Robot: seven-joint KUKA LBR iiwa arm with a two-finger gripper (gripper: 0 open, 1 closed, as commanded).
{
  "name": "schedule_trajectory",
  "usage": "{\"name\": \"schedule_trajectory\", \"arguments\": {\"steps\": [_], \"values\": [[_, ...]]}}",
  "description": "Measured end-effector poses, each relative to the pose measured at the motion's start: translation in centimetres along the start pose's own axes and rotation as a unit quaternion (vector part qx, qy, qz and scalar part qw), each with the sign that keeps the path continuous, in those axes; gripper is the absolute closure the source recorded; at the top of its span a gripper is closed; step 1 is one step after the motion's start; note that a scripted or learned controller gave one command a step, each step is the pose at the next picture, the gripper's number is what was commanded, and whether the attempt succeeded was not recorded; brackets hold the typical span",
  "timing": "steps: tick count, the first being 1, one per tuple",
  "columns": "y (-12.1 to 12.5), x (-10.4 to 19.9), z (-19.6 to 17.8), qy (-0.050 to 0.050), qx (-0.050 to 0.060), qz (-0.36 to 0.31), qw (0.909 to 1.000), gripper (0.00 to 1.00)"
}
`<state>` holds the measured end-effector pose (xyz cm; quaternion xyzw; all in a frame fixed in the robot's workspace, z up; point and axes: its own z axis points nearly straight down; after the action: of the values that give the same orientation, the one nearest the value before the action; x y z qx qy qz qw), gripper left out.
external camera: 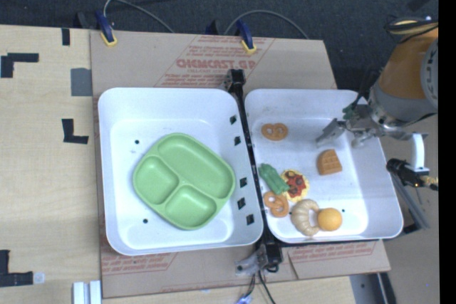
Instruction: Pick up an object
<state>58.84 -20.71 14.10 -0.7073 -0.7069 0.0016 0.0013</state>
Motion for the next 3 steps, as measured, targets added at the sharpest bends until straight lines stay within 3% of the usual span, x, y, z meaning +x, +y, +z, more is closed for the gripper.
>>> {"name": "schedule_trajectory", "arguments": {"steps": [1, 2, 3], "values": [[-2.1, 1.7, 5.4, -0.001, -0.003, 0.000, 1.0000, 0.00], [-2.0, 1.6, 4.4, -0.002, -0.005, 0.000, 1.0000, 1.00], [2.2, 8.6, 5.5, 0.001, -0.004, -0.002, 1.0000, 1.00]]}}
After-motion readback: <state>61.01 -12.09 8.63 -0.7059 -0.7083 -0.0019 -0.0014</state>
